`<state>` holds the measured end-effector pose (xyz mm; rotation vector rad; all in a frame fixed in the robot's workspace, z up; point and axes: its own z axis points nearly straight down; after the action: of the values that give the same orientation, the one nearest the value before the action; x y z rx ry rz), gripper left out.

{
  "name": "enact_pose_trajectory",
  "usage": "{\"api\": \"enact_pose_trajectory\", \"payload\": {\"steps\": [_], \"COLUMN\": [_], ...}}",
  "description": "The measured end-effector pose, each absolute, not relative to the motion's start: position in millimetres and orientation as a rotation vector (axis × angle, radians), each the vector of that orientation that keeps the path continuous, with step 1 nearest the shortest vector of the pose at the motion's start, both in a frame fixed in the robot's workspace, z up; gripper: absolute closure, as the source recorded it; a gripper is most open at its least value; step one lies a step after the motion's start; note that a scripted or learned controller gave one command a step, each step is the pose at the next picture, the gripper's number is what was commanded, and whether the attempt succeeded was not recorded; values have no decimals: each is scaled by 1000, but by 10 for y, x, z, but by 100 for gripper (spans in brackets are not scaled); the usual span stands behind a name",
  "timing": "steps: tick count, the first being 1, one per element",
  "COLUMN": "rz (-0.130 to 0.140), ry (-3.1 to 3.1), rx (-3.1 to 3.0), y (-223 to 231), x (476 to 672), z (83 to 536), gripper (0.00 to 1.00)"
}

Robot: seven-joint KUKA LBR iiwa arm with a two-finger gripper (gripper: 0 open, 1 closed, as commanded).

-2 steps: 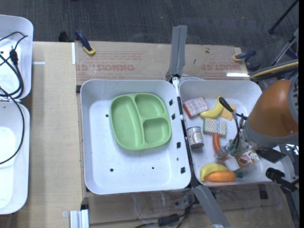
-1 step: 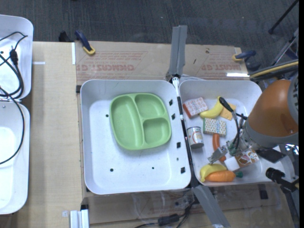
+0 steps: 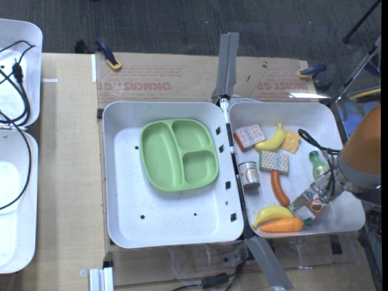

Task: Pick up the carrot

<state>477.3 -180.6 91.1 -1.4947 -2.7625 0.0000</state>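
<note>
A: What lies on the tabletop (image 3: 66,162), biggest first?

B: Two shallow white bins side by side. The left bin (image 3: 121,211) carries a green divided plate (image 3: 179,154). The right bin (image 3: 339,123) carries the small things, and the arm (image 3: 364,153) reaches in over its right wall, orange band uppermost.

A: And the gripper?

B: The gripper (image 3: 310,200) hangs low in the near right part of that bin, pointing toward the near left. I cannot tell whether the jaws stand apart or together; the tip is too small and cluttered. Nothing is plainly between them, so I would not call anything held.

A: Where is the carrot?

B: The carrot (image 3: 281,225) lies flat along the near wall of the right bin, touching a yellow banana (image 3: 273,213) on its far side. The gripper tip sits just beside its right end, slightly farther back.

A: What else is close?

B: A red sausage (image 3: 279,188) just beyond the banana, a small tin can (image 3: 248,176) to the left, and a green bottle (image 3: 315,162) behind the gripper. A second banana (image 3: 272,139), a cheese slice (image 3: 291,142) and two packets lie farther back.

A: So which step?

B: I judge it the approach, grasp not yet made. The next move calls for shifting nearer and left over the carrot's middle, straddling its short width, and descending without catching the banana or the bin wall.
</note>
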Motion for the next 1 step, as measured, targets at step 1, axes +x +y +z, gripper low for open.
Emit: {"api": "enact_pose_trajectory", "payload": {"steps": [1], "rz": [1], "ry": [-2822], "rx": [-1380], "y": [-1628], "x": [4778], "z": [910], "gripper": [0]}}
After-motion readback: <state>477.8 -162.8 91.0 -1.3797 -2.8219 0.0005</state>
